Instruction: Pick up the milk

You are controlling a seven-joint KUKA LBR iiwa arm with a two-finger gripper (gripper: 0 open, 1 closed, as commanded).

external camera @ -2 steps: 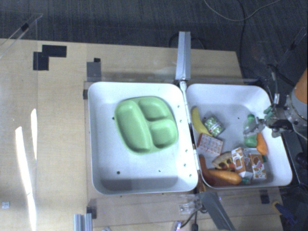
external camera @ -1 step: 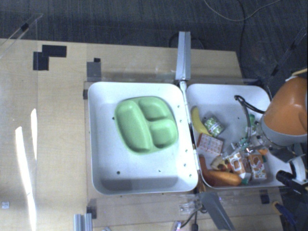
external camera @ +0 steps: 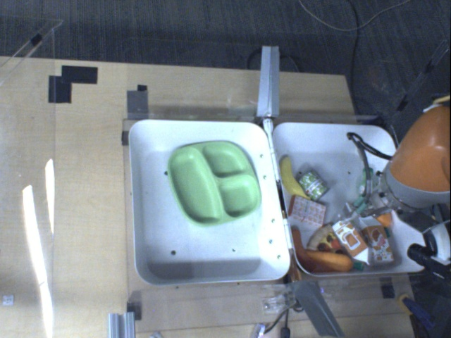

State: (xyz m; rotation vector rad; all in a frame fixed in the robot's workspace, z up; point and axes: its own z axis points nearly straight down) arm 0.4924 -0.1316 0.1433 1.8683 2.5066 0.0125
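1. Presently, gripper point(external camera: 368, 201) is low in right bin point(external camera: 331, 138); finger state cannot be told.
2. Milk carton point(external camera: 349, 236) lies among clutter just below it, near the hot dog point(external camera: 325, 259).
3. Judged: lift not yet made.

We can read no text in this view. The small cartons and packets point(external camera: 356, 239) at about 4 o'clock in the right bin point(external camera: 331, 138) carry printed labels, and so does the can point(external camera: 312, 184) near its centre, but their letters are too small and blurred for us.
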